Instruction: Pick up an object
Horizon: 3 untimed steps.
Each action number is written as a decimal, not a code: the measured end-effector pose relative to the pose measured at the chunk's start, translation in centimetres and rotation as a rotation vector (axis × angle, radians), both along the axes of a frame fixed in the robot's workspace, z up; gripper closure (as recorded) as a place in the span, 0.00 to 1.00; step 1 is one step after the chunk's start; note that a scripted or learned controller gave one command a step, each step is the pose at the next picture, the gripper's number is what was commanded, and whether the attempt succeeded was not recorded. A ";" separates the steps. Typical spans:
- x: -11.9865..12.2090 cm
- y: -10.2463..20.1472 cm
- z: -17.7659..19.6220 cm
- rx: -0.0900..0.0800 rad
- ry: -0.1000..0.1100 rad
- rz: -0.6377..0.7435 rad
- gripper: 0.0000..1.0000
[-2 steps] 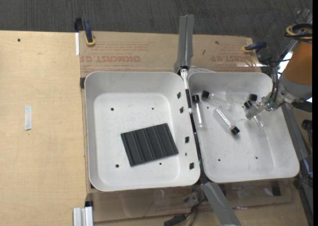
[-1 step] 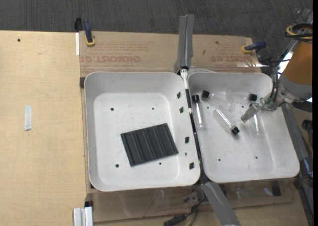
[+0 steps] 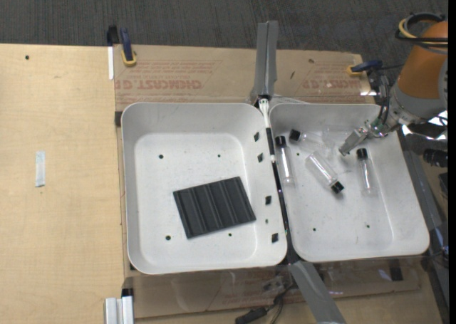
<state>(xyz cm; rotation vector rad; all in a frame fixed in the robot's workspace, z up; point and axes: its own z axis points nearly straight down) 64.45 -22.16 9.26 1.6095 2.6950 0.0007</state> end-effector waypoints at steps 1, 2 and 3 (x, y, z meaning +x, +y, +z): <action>-1.4 -0.1 9.2 -0.002 -0.001 0.266 0.00; -2.4 0.0 18.2 -0.002 -0.001 0.461 0.00; -1.2 0.0 9.2 -0.001 0.000 0.530 0.00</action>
